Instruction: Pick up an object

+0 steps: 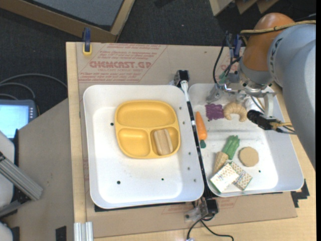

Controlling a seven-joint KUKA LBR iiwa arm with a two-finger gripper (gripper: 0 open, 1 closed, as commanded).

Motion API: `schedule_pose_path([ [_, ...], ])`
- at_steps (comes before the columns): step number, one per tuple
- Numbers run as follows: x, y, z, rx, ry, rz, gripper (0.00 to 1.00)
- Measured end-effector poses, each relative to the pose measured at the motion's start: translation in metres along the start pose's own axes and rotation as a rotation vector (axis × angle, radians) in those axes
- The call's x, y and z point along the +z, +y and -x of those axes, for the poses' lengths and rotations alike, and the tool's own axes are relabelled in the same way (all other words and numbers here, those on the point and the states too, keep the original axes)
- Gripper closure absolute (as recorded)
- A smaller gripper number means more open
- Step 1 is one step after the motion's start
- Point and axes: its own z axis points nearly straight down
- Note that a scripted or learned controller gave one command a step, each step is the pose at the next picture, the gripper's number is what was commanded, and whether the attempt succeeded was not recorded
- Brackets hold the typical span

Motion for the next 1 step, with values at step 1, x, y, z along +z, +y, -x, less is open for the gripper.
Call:
schedule_pose_path([
  [1, 0.0082, -0.047, -0.0255, 0.003, 0.016, -0.025, 0.0],
])
